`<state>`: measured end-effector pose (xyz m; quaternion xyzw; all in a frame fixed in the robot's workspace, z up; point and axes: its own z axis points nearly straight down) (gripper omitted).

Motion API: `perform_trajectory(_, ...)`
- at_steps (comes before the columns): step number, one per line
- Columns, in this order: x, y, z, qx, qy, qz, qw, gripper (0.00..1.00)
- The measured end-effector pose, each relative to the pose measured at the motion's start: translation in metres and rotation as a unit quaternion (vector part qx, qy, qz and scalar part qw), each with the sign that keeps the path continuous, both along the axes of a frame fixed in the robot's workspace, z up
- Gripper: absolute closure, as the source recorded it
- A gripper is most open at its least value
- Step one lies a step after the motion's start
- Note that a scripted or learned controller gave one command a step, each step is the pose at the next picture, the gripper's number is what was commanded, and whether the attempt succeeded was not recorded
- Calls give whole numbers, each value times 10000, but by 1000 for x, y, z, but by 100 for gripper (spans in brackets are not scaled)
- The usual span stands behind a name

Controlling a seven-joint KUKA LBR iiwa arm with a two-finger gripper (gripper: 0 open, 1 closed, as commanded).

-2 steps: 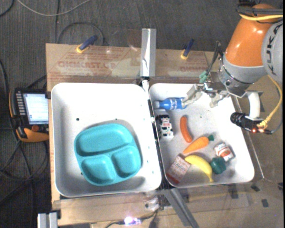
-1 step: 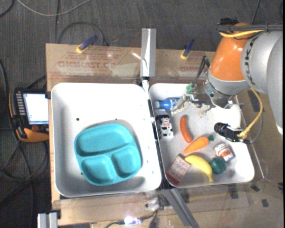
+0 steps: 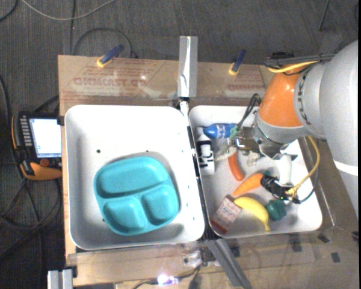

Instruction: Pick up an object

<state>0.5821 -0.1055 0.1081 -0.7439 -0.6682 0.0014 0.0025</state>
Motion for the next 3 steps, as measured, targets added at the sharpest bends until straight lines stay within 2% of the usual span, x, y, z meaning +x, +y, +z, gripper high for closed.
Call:
perform_trajectory(1,8,-25,-19,-3,-62,330,9994,0)
perform_trajectory(2,8,-12,1,3,-9,375,9993,0)
perform_trajectory(3,1,-36,-19,1,-68,811,9967,0)
